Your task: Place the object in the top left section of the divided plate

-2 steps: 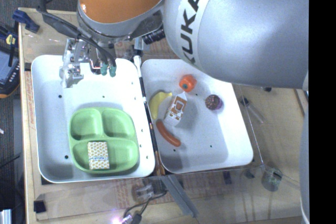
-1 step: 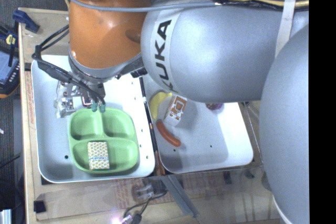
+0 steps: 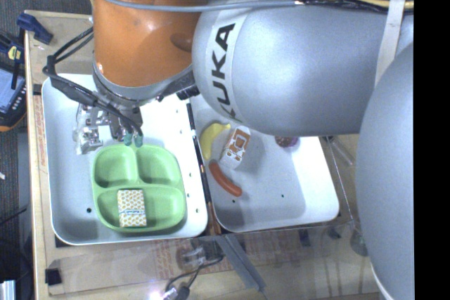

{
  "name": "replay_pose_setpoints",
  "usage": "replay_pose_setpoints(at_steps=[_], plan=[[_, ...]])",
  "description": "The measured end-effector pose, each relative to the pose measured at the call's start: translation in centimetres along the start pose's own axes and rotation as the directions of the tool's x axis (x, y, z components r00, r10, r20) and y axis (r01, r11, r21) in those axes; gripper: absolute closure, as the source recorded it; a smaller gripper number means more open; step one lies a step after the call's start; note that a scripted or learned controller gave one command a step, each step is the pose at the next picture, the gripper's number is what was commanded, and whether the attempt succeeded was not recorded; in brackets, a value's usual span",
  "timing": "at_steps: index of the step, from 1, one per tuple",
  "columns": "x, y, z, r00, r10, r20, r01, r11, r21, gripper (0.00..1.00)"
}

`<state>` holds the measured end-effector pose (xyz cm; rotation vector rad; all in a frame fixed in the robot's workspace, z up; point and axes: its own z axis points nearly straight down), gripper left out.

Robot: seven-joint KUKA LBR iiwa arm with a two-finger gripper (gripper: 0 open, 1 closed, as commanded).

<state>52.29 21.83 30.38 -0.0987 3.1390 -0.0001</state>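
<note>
Arm housing (image 3: 309,60) nearest camera, orange band (image 3: 137,24) above wrist. Tool (image 3: 105,126) positioned over left bin (image 3: 60,151), just beyond green divided plate (image 3: 139,187); tool state cannot be told. Patterned object (image 3: 131,208) seen in plate's near compartment. Top left section appears unfilled; placement judged outstanding. Sausage (image 3: 225,179) left in right bin (image 3: 309,200).

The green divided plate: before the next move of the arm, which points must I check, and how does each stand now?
1. Green divided plate lies flat in the left bin: ok.
2. Its top left section is free: ok.
3. Gripper stands at the plate's upper edge: ok.
4. An object sits between the fingers: cannot tell.
5. Patterned block stays in the bottom section, out of the way: ok.
</note>
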Motion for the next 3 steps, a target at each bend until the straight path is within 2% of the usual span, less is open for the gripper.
replay_pose_setpoints(at_steps=[3], plan=[[-0.2, 0.2, -3.3, 1.0, -0.007, 0.008, 0.007, 1.0, -0.002, 1.0]])
